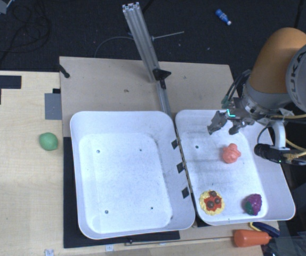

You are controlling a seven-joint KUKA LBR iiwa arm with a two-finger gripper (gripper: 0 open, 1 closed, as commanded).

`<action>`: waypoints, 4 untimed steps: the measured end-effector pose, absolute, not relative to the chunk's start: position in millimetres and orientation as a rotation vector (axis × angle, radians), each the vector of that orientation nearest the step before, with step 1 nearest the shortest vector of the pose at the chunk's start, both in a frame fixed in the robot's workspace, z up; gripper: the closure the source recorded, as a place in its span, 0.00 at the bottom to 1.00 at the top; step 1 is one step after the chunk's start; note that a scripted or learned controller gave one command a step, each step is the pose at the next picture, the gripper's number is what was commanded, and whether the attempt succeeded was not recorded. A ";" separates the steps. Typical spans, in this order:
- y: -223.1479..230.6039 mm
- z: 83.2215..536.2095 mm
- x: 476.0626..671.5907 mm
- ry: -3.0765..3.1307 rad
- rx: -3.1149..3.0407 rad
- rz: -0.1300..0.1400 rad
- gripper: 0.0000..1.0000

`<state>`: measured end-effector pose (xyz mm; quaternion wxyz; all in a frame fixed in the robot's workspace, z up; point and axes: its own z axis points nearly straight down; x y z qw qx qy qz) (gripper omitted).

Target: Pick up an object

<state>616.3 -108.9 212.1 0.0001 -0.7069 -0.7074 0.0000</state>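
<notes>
Well, there are two white bins side by side on the desk (115,84), and I count three small things in the right bin (273,212): one pink-orange lumpy toy (230,153) near its middle, one yellow round piece with red spots (212,202) at the near edge on the left, and one purple grape-like cluster (253,204) at the near edge on the right. The left bin (83,124) shows a bare white floor with a few small dark dots. Outside the bins there is one green ball (49,141) on the pale wood to the left, well apart from everything, and one orange carrot-shaped thing (251,238) lying on the desk just beyond the right bin's near rim.

The arm comes in from the right, and its pincer (227,122) hangs over the far part of the right bin with its two dark fingers spread apart and nothing between them. The pink-orange toy sits just beside and below it, not touching. The yellow piece and the purple cluster lie close to the rim, near each other but apart. The middle strip of the right bin, between the toy and those two, is open white floor. A metal rail (145,52) slants across the desk toward the gap between the bins.
</notes>
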 end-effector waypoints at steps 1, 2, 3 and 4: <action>-108.9 212.1 616.3 -2.222 -2.221 0.000 0.00; -109.2 148.9 614.5 -2.219 -2.218 0.006 0.00; -108.6 96.1 613.2 -2.219 -2.218 0.005 0.00; -109.9 108.7 614.4 -2.219 -2.224 0.000 1.00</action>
